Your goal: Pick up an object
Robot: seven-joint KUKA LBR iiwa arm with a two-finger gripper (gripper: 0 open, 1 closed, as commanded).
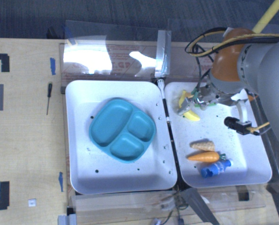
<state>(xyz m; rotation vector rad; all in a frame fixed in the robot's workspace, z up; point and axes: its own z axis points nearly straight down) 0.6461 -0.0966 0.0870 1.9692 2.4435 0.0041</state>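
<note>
The gripper hangs over the right bin at its 11 o'clock corner, touching a yellow banana; its jaw state cannot be told. A carrot lies at 6 o'clock. The left bin holds a blue divided plate.

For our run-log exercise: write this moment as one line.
gripper over right bin | at yellow banana | grasp unclear | carrot untouched

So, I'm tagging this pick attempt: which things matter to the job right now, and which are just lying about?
In play: the tool, low in the right bin; the yellow banana-like toy beside it.

Lying about: carrot, tan piece, blue bottle, blue divided plate in the left bin.
</note>
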